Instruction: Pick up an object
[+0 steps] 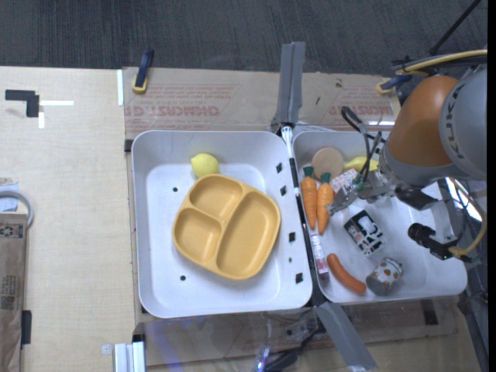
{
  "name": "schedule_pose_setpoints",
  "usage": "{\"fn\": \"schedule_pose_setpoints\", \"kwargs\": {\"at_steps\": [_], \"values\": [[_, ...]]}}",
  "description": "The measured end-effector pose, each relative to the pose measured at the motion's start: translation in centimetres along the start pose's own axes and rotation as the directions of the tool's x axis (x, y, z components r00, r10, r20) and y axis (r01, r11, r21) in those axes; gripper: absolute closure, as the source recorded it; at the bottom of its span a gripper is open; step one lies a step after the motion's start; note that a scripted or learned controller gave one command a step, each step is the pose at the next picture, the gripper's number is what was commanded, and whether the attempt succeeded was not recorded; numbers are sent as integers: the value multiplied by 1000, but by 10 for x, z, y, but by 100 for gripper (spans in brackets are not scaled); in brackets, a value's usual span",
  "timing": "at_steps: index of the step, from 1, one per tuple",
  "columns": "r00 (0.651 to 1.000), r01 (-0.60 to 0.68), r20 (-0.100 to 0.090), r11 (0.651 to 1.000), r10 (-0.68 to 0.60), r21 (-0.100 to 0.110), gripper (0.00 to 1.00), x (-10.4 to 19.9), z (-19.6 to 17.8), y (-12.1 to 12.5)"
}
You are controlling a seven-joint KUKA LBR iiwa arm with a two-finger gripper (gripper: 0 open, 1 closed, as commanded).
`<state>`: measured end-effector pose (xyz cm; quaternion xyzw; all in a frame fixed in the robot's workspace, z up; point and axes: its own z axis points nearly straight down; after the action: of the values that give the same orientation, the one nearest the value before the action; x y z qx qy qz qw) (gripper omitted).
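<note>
My gripper [348, 191] hangs low over the right bin [434, 285], near its upper left part. It sits just right of two orange carrots [315, 200] that lie side by side. A small white and pink thing [343, 180] shows right at the gripper, and I cannot make out whether it is held. A black and white object [363, 232] lies just below the gripper. A red-orange sausage [346, 274] and a grey speckled ball [385, 274] rest near the front wall. A tan disc [328, 161] and a yellow piece [358, 163] lie at the back.
The left bin [155, 231] holds a yellow divided plate [226, 225] and a yellow lemon-like ball [204, 163]. A thin pen-like stick [317, 252] lies along the right bin's left wall. The arm's orange band [422, 122] and cables overhang the right bin's right half.
</note>
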<state>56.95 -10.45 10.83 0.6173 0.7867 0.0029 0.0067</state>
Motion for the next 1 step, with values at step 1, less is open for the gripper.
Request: {"fn": "schedule_pose_setpoints", "kwargs": {"at_steps": [1], "values": [[995,104,-9,995,-103,14,0,-19,17,-72]]}}
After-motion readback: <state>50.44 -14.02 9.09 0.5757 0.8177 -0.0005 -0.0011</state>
